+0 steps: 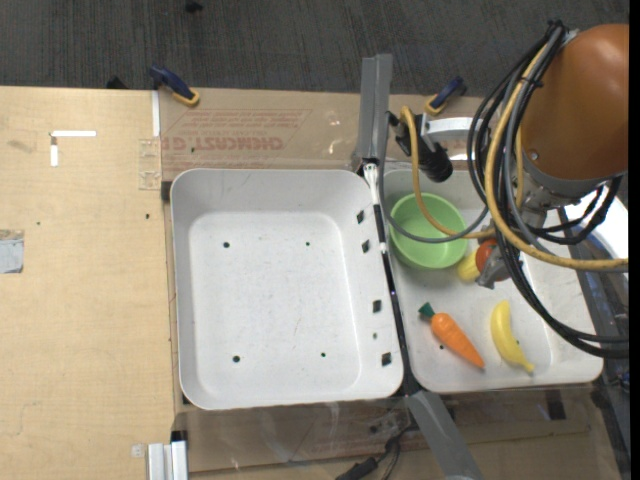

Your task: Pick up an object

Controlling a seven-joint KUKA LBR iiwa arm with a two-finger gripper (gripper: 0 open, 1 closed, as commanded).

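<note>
Arm (575, 108): It is grey with a big orange band. It comes in from the right and hangs over the right bin. Black and yellow cables loop all around it.
Tool (487, 264): It is low in the right bin, just beside the green bowl. The cables and the arm hide most of it, so I cannot tell if it is apart or together, or if it holds anything.
Right bin (560, 363): It is white and shallow. It sits by the right edge of the bench. All the toys are in it.
Green bowl (425, 233): It is in the far left part of the right bin, near the wall between the two bins.
Carrot (455, 336): It is orange with a green top. It lies near the front edge of the right bin, on the left side.
Banana (510, 338): It is yellow. It lies near the carrot, on its right, not touching it.
Small yellow and red things (474, 262): They sit right at the tool, next to the bowl. I cannot tell what they are.
Left bin (280, 288): It is white and sits in the middle of the bench, touching the right bin.
Bench (80, 298): It is light brown wood. Blue clamps (172, 84) grip its far edge.
</note>
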